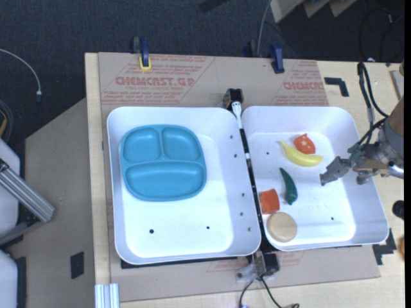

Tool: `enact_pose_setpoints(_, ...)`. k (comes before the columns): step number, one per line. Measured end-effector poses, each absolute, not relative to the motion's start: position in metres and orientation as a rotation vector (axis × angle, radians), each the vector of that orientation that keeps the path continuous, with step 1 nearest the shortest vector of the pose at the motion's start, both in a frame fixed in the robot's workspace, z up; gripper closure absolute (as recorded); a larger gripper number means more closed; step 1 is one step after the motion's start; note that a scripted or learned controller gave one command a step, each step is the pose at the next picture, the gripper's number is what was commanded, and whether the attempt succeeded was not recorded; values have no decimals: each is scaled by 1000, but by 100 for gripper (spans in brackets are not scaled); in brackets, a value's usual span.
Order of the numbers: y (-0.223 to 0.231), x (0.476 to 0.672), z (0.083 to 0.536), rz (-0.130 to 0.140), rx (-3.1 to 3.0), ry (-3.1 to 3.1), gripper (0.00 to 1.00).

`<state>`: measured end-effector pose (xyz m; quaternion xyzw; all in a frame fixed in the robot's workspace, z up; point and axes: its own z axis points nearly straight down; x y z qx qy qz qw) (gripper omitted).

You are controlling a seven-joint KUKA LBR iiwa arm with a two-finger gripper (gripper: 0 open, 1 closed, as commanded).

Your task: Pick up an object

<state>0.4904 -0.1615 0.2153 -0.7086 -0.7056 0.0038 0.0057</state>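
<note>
Hovering over the right bin (347,124), the gripper (347,172) comes in from the 3 o'clock side of the view. Its jaws look spread apart, one finger tip near the 9 o'clock end and another toward 3 o'clock, and nothing is seen between them.

No single object is named by the task, so I judge the nearest ones as candidates. The green pepper (288,186) lies at about 9 o'clock from the jaws, near but apart. Its long axis runs roughly from 11 o'clock to 5 o'clock, with the thin end pointing up toward 11 o'clock.

The banana (300,156) lies at about 10 o'clock from the jaws. Its long axis goes from 10 o'clock to 4 o'clock, and it touches the red tomato (306,142) just above it.

The orange block (270,201) and the round tan bun (282,226) sit farther, toward 8 o'clock.

The blue plate (164,162) rests in the left bin (128,230), well apart.
</note>
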Motion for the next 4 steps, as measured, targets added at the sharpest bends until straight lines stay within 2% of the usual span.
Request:
enact_pose_setpoints(1,-161,493,222,0,-2222,-2222,0)
enact_pose_setpoints(2,-166,491,159,4,-2218,-2216,0)
enact_pose_setpoints(4,-160,495,83,2,-2219,-2219,0)
